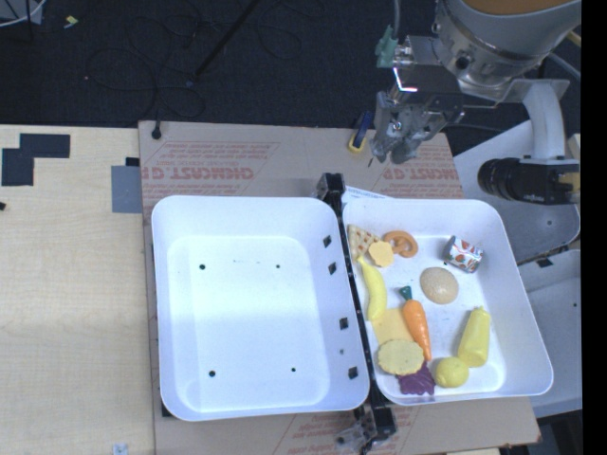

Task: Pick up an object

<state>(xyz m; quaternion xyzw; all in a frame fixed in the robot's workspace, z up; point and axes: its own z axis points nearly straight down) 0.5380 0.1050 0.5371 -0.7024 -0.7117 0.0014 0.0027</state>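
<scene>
The right bin (512,254) holds several toy foods: a banana (374,290), an orange carrot (415,321), a beige egg (438,285), a pretzel (401,243), a waffle piece (359,240), a yellow corn-like piece (474,336), a lemon (451,372), a potato slice (400,356), a purple piece (415,382) and a small red-and-white carton (463,253). My gripper (396,148) hangs high above the bench, beyond the far rim of the right bin, with nothing visible between its fingers.
The left bin (247,311) lies beside the right one, a black clip row (341,282) between them. Both rest on a cardboard sheet (237,164). A grey arm base with a black part (526,180) stands at the right.
</scene>
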